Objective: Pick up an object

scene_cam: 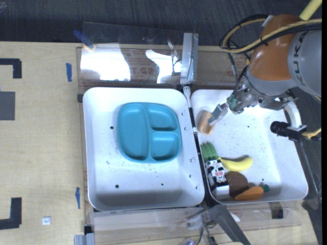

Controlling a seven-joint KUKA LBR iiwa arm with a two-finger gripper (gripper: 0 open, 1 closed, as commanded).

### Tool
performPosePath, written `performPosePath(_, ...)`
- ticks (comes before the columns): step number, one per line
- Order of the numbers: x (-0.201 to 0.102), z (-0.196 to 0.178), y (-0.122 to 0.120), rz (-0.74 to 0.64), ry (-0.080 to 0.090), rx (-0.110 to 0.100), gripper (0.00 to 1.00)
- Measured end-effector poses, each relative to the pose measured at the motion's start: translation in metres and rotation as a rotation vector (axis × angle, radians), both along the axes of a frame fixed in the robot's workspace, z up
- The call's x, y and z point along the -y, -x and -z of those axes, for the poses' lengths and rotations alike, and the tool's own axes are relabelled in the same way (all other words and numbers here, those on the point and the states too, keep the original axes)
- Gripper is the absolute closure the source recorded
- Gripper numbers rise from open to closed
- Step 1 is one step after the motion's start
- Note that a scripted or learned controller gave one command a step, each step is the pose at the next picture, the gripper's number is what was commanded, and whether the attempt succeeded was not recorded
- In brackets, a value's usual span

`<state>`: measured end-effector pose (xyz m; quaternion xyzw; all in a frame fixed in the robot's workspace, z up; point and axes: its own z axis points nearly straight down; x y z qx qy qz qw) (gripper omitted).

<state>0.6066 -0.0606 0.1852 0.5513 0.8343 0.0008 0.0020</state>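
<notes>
My gripper (218,113) reaches down and left into the right bin (286,152), its tip right beside a tan, bread-like piece (205,122) at the bin's upper left corner. Whether it touches that piece I cannot tell. Lower along the bin's left side lie a green item (208,151), a yellow banana (238,163), a small black-and-white patterned box (217,172), a brown lump (236,180) and an orange carrot (250,192).
The left bin (102,177) holds a blue divided plate (149,131). A metal divider post (188,60) stands behind the wall between the bins. The arm's orange band (273,50) and cables hang over the right bin's far edge.
</notes>
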Motion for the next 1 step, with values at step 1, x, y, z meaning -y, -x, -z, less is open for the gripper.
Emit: performPosePath(1,0.0458,0.0950,0.0224,-0.062,0.000,0.000,0.00)
